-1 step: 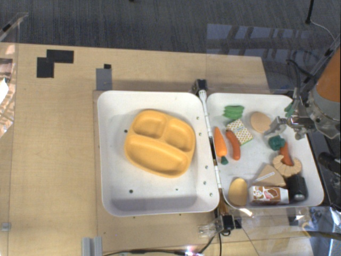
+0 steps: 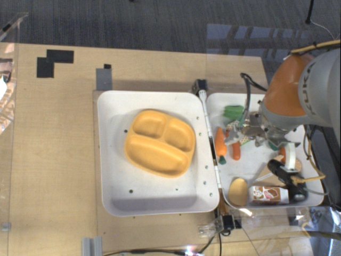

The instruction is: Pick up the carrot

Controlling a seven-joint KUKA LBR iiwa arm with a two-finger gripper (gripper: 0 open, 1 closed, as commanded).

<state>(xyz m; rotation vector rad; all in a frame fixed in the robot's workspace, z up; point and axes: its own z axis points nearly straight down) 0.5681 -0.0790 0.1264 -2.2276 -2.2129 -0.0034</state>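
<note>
The carrot (image 2: 220, 143) is orange with a green tip. It lies lengthwise in the right bin (image 2: 250, 167), close against that bin's left wall. My gripper (image 2: 242, 132) hovers low over the middle of this bin, just right of the carrot and slightly farther back. Nothing shows held in it. A shorter orange-red piece (image 2: 236, 151) lies just right of the carrot, below the gripper.
A green item (image 2: 233, 111) sits at the back of the right bin. A wooden spoon (image 2: 238, 191) and a lying brown-labelled bottle (image 2: 269, 194) are at its front. The left bin (image 2: 114, 196) holds a yellow divided plate (image 2: 160, 142).
</note>
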